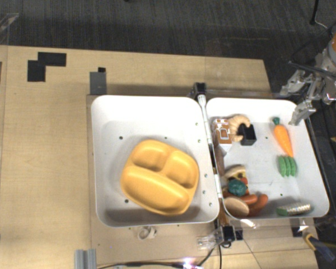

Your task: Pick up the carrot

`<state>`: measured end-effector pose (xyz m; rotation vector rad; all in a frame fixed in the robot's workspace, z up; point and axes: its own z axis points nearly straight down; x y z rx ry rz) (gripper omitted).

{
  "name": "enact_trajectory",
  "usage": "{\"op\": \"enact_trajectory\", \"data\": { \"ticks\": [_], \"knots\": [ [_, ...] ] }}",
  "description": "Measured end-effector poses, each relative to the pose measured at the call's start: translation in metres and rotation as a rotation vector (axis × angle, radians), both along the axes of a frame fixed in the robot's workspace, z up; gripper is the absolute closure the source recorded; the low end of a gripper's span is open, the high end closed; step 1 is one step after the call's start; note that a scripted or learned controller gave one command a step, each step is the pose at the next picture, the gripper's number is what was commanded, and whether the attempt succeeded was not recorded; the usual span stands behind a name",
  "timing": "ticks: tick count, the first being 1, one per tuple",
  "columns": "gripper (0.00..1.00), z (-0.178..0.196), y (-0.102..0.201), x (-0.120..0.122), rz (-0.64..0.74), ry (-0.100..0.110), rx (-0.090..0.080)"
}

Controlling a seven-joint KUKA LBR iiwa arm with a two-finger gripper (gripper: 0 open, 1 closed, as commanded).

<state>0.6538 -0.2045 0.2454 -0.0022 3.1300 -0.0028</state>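
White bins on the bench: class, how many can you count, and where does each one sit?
2. The left bin holds the big yellow object; the right bin beside it holds the carrot.

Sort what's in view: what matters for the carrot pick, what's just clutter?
Job:
carrot, right bin, near its far right side
gripper, at that bin's far right corner

Clutter:
green pods
big yellow loaf, left bin
toy food pile
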Motion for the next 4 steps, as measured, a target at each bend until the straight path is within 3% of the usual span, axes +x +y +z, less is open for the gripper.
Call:
{"op": "enact_trajectory", "data": {
  "ticks": [1,2,3,4],
  "knots": [
    [0.0,-0.111,-0.002,0.017,0.015,-0.014,-0.004],
    [0.0,-0.157,-0.001,-0.036,0.116,-0.002,-0.002],
    [0.0,-0.157,-0.001,-0.06,0.362,0.0,-0.004],
    [0.0,-0.157,-0.001,-0.086,0.516,-0.002,-0.006]
  ]
}}
